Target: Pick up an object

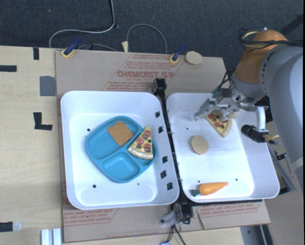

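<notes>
Two shallow white bins of smooth, glossy plastic with rounded corners are seen side by side on a flat sheet of brown printed cardboard (142, 70). In the left bin (75, 111) a blue compartmented tray (114, 160) is set at a slant; a flat tan square of toast (121, 132) lies in one section and a wedge-shaped pizza slice (143, 144) rests on the tray's right edge. In the right bin (254, 172) a pale, round cookie-like disc (199, 145) is placed near the middle, and a tapered orange carrot (211, 188) with a green stub lies by the front wall. The gripper (217, 111) is lowered into the bin's far part, its metal fingers spread over a second pizza wedge (219, 124); whether the wedge is pinched cannot be told.
</notes>
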Robot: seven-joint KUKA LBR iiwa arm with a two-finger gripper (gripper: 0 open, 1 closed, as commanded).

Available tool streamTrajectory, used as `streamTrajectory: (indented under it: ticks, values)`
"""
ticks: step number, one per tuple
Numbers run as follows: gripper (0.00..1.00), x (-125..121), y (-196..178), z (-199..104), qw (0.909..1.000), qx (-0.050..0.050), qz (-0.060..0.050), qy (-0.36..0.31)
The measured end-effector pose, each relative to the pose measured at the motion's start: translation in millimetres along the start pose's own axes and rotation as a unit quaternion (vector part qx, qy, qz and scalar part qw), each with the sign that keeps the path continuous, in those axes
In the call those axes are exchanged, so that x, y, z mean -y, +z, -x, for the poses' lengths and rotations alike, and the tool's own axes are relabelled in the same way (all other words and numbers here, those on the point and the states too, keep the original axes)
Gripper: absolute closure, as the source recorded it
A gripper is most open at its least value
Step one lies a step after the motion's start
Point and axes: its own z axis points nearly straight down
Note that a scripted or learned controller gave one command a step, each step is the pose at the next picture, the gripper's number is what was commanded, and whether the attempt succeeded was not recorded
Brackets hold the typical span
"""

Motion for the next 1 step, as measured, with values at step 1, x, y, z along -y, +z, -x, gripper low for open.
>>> streamTrajectory:
  ticks: [1]
  values:
    - [0.00, 5.8, -1.6, 15.9, 1.0000, -0.007, 0.004, -0.006]
